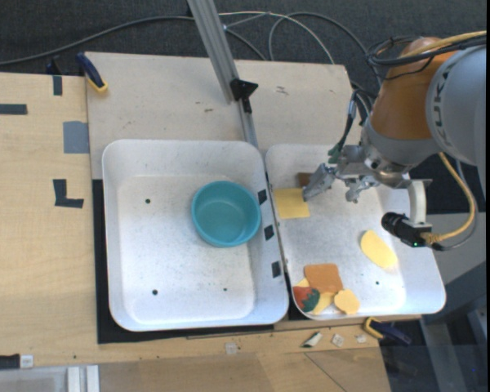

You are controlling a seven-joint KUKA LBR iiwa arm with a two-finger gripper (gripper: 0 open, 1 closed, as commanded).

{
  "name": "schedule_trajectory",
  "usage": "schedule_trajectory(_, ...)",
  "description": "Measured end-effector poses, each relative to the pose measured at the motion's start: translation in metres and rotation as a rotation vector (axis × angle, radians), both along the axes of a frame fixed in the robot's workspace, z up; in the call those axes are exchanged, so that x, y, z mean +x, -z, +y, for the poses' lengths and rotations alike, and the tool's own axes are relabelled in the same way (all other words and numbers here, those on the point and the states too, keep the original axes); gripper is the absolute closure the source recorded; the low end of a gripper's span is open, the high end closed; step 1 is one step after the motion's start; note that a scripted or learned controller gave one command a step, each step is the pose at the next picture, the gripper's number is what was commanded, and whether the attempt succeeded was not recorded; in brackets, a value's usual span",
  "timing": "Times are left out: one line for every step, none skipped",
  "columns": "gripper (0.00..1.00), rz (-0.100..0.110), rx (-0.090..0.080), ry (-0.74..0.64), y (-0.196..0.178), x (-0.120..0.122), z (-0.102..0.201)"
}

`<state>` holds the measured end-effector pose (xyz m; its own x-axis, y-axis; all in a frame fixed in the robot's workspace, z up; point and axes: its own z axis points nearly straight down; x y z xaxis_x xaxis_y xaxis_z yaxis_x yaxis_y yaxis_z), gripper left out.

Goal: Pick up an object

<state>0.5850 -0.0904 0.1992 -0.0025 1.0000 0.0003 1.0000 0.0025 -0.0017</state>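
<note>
While a yellow square (292,204) lies flat at the left edge of the right bin (408,300), the end effector (336,183) hangs just beside it with its fingers spread and nothing between them. Nearer the front sit a yellow oval (378,250) and an orange block (322,277). A teal bowl (224,212) rests in the left bin (131,300).

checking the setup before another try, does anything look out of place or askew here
Nothing looks spilled or damaged. The blue bowl sits upright in the left bin. One oddity: a few small scraps lie on the bench just in front of the right bin, outside it.
</note>
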Motion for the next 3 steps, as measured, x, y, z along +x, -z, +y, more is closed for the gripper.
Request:
schedule_trajectory(0.00,0.000,0.000,0.000,0.000,0.000,0.000)
schedule_trajectory(0.00,0.007,0.000,0.001,0.065,-0.003,0.001)
schedule_trajectory(0.00,-0.002,-0.002,0.000,0.111,-0.002,0.002)
